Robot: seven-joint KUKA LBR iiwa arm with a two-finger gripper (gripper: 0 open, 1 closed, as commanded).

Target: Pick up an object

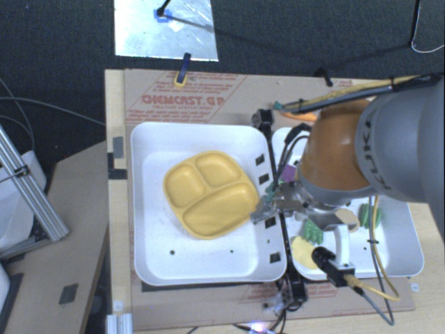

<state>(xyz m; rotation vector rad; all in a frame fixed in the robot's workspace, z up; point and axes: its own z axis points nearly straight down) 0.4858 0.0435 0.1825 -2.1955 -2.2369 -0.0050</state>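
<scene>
My arm (375,145) fills the right, its gripper (268,207) low at the divide between the two bins; I cannot tell its state. A yellow divided plate (208,193) lies in the left bin (149,256). Small yellow and green pieces (306,245) sit in the right bin (410,256).

**Arm bent low, wrist at the middle**

The grey KUKA arm (407,145) reaches in from the right, its thick upper link filling the right side of the view. The orange band (334,152) sits just above the wrist. Below it the metal two-finger gripper (268,207) points left and down. Black and yellow cables trail from the wrist towards the lower right.
</scene>
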